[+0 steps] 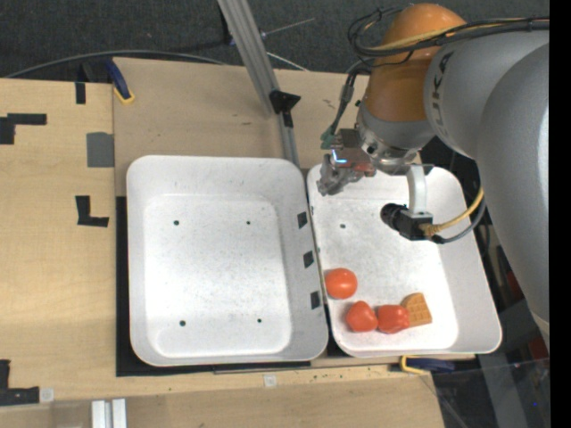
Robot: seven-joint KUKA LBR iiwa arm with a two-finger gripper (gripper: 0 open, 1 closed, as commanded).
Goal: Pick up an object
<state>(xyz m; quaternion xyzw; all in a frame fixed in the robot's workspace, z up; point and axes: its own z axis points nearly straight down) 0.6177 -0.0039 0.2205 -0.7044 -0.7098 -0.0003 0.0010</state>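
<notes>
Bins: two shallow white bins sat side by side on the bench [205, 105]; left bin [214, 257], right bin [464, 301]. Right bin used as landmark below.
Objects, count: four small items, all in the right bin, bunched at its near end.
Round items: one orange-red ball-like piece [340, 283], just inside the right bin's left wall, a little apart from the others.
Red lumps: two, first red lump [359, 316] and second red lump [392, 318], touching each other near the right bin's front rim.
Tan items: one tan block [417, 308], ridged look, touching the second red lump on its right side.
Arm: one grey arm [500, 96] came in over the right bin's far right corner, orange band [419, 34] above the wrist.
Gripper: one gripper [332, 182], low over the right bin's far left corner, close to the wall shared with the left bin.
Fingers: looked close together with nothing between them, but they were small and dark against the rim, so not certain.
Gripper vs objects: well apart; gripper at the right bin's far end, all four items at its near end.
Cable parts: one black fitting [403, 219] with a yellow cable hung over the middle of the right bin.
Other: one metal post [254, 52] rose slanted behind the right bin's far left corner.
</notes>
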